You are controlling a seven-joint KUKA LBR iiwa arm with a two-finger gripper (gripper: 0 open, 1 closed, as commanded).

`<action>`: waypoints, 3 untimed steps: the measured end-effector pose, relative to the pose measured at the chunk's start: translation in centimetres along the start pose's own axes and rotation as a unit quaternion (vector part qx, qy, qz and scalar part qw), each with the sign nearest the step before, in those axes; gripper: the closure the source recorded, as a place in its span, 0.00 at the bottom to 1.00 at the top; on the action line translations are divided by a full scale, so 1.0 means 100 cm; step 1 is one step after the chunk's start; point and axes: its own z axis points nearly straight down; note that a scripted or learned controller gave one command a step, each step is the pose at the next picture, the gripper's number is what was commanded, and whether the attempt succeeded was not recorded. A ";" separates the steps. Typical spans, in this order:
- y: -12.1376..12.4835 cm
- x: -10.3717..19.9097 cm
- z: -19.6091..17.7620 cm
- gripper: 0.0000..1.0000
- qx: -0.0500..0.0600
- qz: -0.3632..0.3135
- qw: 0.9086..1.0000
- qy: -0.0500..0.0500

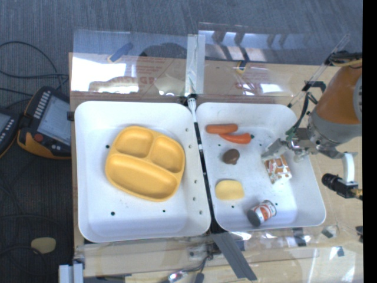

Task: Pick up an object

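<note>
**Inspector:** Begin at the near edge. What lies in the right-hand shallow white bin (306, 208)?

**Assistant:** Nearest the camera, a small cylindrical can with a red and white label (263, 211) lies on its side by the front wall. Just beyond it, to the left, sits a pale yellow rounded lump (229, 189). Farther in, a dark brown oval piece (230, 156) rests apart from it. Farthest back, an orange sausage-shaped piece (221, 128) and an orange carrot-shaped piece (237, 138) lie just beside each other, near the rear wall.

**Inspector:** And the left-hand shallow white bin (94, 217)?

**Assistant:** It carries one yellow plastic plate with three compartments (145, 161), set at a tilt to the bin walls, near the middle.

**Inspector:** Position of the arm?

**Assistant:** The grey arm with its orange band (340, 102) reaches in over the right bin's right side. The gripper (281, 152) is low there, directly above a small crumpled packet with red and white print (278, 168), which lies on the bin floor, well right of the brown piece.

**Inspector:** State of the fingers?

**Assistant:** I cannot tell; they blur into the packet. Whether they touch it is likewise unclear.

**Inspector:** Beyond the bins?

**Assistant:** Clear plastic panels (235, 58) stand on the counter (82, 75) behind both bins.
</note>
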 end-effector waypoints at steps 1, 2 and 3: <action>0.002 0.001 0.044 0.00 -0.004 -0.005 1.000 0.004; 0.001 -0.001 0.036 1.00 -0.003 -0.005 1.000 0.003; 0.060 0.084 -0.028 1.00 -0.001 -0.001 1.000 0.000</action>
